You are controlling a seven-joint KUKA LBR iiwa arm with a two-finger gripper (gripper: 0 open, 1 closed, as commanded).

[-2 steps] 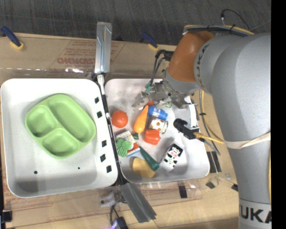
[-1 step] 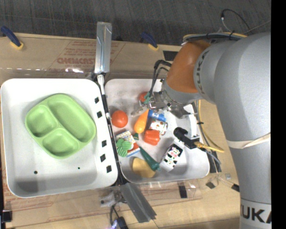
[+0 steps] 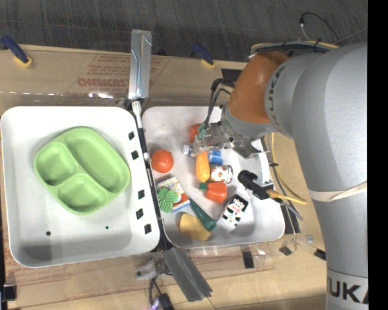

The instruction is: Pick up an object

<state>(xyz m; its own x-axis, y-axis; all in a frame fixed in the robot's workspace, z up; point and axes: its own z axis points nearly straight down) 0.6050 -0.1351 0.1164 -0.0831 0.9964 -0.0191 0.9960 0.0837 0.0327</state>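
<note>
Camera view: gripper (image 3: 204,146) is down in the right bin (image 3: 271,228), centre-right of frame, among the toys by the orange piece (image 3: 202,166). Can't tell whether it is open or closed, or if it has anything. Nothing looks lifted, so I'd say the pick is not done. Green tray (image 3: 81,168) sits in the left bin (image 3: 16,192).
</note>
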